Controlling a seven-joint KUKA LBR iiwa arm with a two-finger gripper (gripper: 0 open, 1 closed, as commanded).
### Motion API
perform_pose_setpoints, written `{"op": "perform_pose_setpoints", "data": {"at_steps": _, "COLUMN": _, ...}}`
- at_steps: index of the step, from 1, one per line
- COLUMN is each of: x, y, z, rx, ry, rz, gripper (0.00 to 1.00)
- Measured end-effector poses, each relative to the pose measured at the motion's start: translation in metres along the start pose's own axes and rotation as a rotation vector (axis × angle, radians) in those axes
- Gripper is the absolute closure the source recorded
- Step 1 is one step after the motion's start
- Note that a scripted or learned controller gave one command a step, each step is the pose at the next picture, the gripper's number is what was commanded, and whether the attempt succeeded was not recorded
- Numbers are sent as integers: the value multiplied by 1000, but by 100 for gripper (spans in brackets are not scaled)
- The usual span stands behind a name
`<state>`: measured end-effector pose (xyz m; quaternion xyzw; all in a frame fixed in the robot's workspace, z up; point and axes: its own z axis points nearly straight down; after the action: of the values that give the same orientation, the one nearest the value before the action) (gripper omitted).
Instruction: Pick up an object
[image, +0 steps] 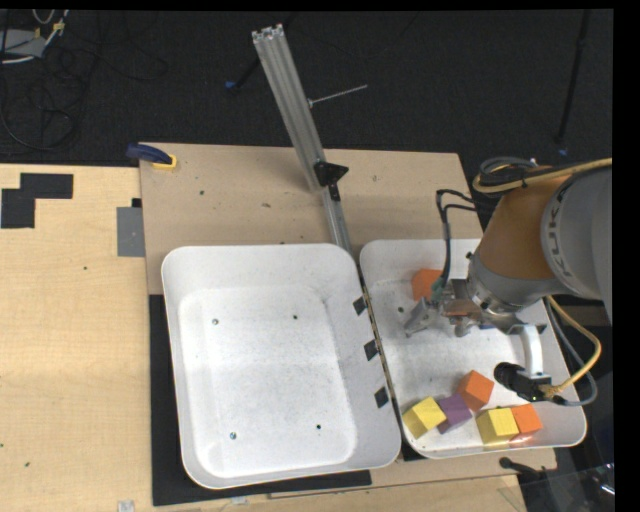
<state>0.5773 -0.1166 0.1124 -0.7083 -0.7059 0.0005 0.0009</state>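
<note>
**Pick-up: approach stage, no object secured**

The arm (545, 235) reaches into the right bin (395, 265) from the right. The gripper (432, 310) sits low over the bin's upper half, its dark finger parts pointing left toward the divider between the two bins. Whether the jaws stand wide or narrow cannot be told: the wrist and cabling mask the tips. Nothing can be seen held between them.

**Object positions relative to the gripper**

- An orange block (427, 282) lies just behind and above the gripper, touching or nearly touching the finger assembly. It is partly hidden by the wrist. This is judged the most likely target.
- A second orange block (477, 386) lies below the gripper, toward the near rim of the bin.
- A yellow block (424, 414) and a purple block (455, 410) lie side by side, farther below, at the near edge.
- A yellow block beside an orange one (508, 423) lies below and to the right, in the bin's near right corner.
- The left bin (200, 275) lies well to the left of the gripper.

**Step in hand**

Judged: positioning for a grasp. The lift has not begun.

**Next move**

The fingers need to straddle one block, with one finger on each side, before closing. The nearest orange block appears offset from the finger line, so a small correction toward it seems necessary. A closure made off-centre risks pushing the block aside.
</note>
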Motion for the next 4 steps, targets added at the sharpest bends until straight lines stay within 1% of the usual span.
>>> {"op": "perform_pose_setpoints", "data": {"at_steps": 1, "x": -3, "y": -1, "z": -8, "rx": 3, "ry": 1, "rz": 11, "gripper": 100}}
{"op": "perform_pose_setpoints", "data": {"at_steps": 2, "x": -7, "y": -6, "z": -51, "rx": -3, "ry": -1, "rz": 5, "gripper": 100}}
{"op": "perform_pose_setpoints", "data": {"at_steps": 3, "x": -9, "y": -2, "z": -114, "rx": -6, "ry": -1, "rz": -3, "gripper": 100}}
{"op": "perform_pose_setpoints", "data": {"at_steps": 4, "x": -11, "y": 2, "z": -158, "rx": -4, "ry": -1, "rz": -4, "gripper": 100}}
